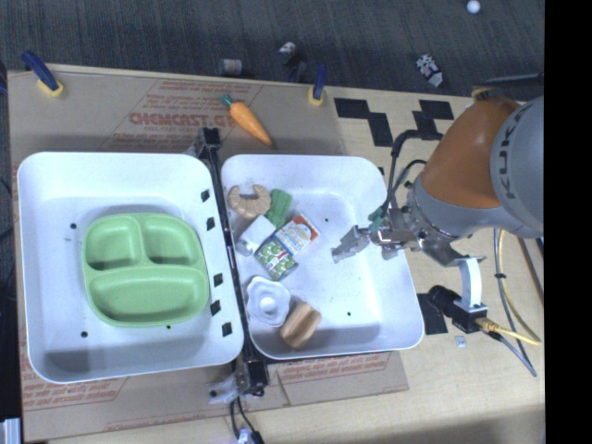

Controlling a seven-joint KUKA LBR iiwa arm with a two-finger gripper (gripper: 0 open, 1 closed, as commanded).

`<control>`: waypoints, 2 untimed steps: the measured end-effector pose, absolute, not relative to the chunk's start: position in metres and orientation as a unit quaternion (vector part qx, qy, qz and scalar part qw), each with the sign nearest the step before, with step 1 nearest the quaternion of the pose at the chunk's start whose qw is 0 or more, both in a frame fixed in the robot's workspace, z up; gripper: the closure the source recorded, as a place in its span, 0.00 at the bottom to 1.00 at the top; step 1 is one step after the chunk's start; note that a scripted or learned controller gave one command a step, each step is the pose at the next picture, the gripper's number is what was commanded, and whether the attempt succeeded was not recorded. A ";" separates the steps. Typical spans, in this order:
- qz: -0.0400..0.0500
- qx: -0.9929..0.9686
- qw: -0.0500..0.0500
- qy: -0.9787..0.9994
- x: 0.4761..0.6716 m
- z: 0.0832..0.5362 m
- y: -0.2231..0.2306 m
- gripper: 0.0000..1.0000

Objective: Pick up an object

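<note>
Camera view, fixed overhead, slanted. We recorded the bench (305, 95) first: a brown cardboard-covered surface carrying two shallow white bins side by side. The left bin (55, 340) held a green divided plate (145, 268) with three compartments, lying flat near the bin's middle. The right bin (370, 322) held the loose items, all clustered along its left half. The arm (481, 169), grey with an orange band, reached in from the right, its wrist over the right bin's right rim.

The gripper (344, 247) hung over the right bin's open floor, to the right of the cluster and apart from every item. We could not tell from this angle whether its jaws stood apart or together; nothing was visible between them.

Items in the right bin, by size: a green-and-white printed carton (285, 246) lying tilted near the middle of the cluster; a tan bread roll (300, 324) near the front wall; a white cup (267, 302) just beside the roll; a brown pretzel-like piece (247, 200) at the rear, touching a small green item (279, 202).

Outside the bins, an orange carrot (250, 122) lay on the bench behind the right bin.
</note>
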State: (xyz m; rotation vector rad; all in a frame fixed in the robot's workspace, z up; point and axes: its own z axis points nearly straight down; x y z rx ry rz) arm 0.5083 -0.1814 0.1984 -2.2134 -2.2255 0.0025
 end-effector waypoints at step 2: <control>-0.002 -0.704 -0.003 -0.710 0.627 0.097 -0.165 0.00</control>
